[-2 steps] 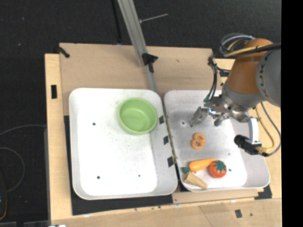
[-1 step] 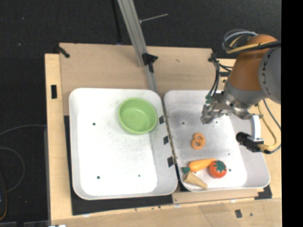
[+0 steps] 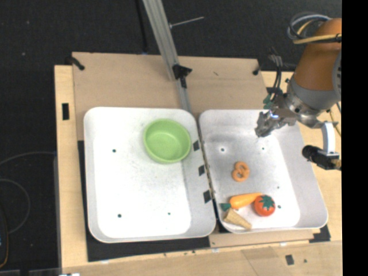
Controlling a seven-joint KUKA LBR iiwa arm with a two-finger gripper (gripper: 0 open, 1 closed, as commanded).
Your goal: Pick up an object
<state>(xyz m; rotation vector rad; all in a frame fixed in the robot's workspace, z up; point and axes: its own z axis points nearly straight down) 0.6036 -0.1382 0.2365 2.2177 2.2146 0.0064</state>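
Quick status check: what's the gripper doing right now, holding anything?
Gripper: over the upper part of the right bin, nothing seen in it; open or closed cannot be told from this view.

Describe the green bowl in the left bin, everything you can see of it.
The round, light green bowl looks like smooth plastic, with a thick rim and a slightly darker inside. It sits upright, mouth up, and nothing shows inside it. It rests on the floor of the left shallow white bin, in the far right part of that bin, near the divide between the two bins. Nothing else touches it. It looks whole, with no visible damage.
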